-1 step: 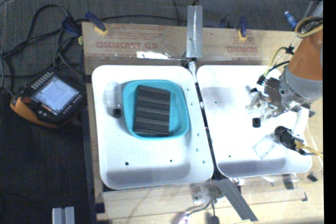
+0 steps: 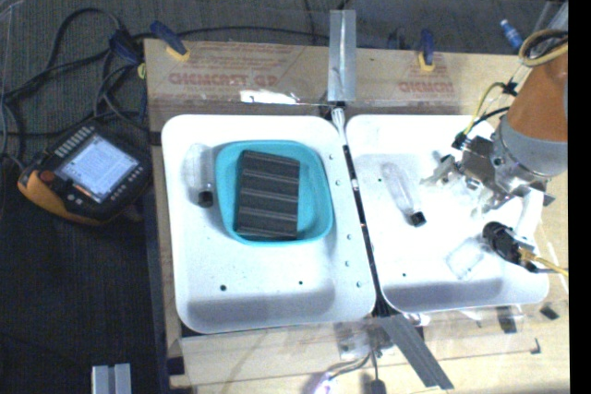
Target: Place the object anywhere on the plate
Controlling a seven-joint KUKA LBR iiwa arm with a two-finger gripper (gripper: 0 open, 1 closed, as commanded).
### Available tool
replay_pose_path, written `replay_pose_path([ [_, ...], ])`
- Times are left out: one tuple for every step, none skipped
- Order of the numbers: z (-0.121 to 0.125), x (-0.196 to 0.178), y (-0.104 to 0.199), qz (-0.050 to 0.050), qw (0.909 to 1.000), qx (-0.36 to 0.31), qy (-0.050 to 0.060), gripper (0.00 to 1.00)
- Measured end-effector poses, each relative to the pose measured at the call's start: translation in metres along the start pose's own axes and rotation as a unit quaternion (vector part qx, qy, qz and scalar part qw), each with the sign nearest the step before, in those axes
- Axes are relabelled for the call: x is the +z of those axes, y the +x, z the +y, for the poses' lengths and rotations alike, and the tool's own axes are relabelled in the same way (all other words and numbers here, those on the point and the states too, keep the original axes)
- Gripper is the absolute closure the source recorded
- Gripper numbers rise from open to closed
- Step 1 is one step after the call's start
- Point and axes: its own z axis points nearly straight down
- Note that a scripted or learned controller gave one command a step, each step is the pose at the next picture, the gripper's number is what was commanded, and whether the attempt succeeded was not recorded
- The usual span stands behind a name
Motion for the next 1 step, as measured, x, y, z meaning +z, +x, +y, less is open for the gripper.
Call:
replay_pose_path([
  [-0.0242, -0.1498, -0.0348, 0.001, 0.9957, -0.093, -0.001, 0.00],
])
